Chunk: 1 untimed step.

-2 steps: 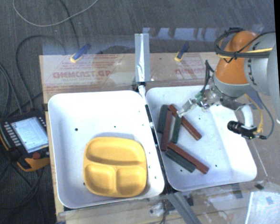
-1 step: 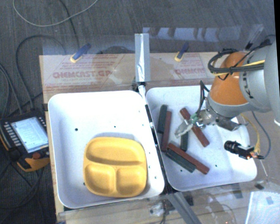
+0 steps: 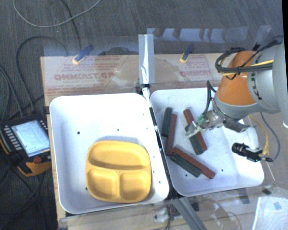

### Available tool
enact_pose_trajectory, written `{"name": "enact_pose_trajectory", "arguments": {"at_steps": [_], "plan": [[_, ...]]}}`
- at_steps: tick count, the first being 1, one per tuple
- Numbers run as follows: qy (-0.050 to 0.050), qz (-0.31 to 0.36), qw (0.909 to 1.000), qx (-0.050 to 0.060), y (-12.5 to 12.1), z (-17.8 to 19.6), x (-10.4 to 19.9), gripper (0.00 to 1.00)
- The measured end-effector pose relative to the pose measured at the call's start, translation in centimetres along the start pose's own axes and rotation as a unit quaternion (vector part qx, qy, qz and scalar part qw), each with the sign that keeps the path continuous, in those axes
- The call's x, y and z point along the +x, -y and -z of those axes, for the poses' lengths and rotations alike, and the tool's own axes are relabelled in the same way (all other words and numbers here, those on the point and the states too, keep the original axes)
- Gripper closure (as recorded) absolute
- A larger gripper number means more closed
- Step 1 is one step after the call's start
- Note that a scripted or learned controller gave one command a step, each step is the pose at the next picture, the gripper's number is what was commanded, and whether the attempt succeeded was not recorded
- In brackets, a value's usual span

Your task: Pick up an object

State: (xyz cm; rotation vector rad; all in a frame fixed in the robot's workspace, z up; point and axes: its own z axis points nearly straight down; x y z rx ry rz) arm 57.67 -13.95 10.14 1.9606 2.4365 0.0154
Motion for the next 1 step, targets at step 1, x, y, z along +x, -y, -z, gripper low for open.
{"name": "enact_pose_trajectory", "arguments": {"at_steps": [1], "plan": [[-0.003, 0.031, 0.9995, 0.009, 3.37, 16.08, 7.27, 1.0]]}}
